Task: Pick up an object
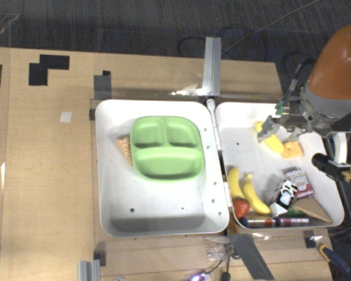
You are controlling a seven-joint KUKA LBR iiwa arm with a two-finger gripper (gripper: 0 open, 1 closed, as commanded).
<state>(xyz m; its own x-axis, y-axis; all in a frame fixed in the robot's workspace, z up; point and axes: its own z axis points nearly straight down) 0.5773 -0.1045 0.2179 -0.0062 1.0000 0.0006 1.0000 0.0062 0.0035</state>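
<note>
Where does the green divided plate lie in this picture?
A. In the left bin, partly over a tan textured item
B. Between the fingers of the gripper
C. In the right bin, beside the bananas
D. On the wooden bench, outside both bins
A. The green divided plate lies inside the left bin, and a tan textured item sticks out from under its left edge; the bananas are in the right bin.

My arm is a rounded grey housing with a broad, glossy orange band (336,60) bulging above the wrist. Below it sits a darker grey metal wrist block, and thin black cables (293,78) loop along its side toward my small grey two-finger gripper (281,124).
</note>
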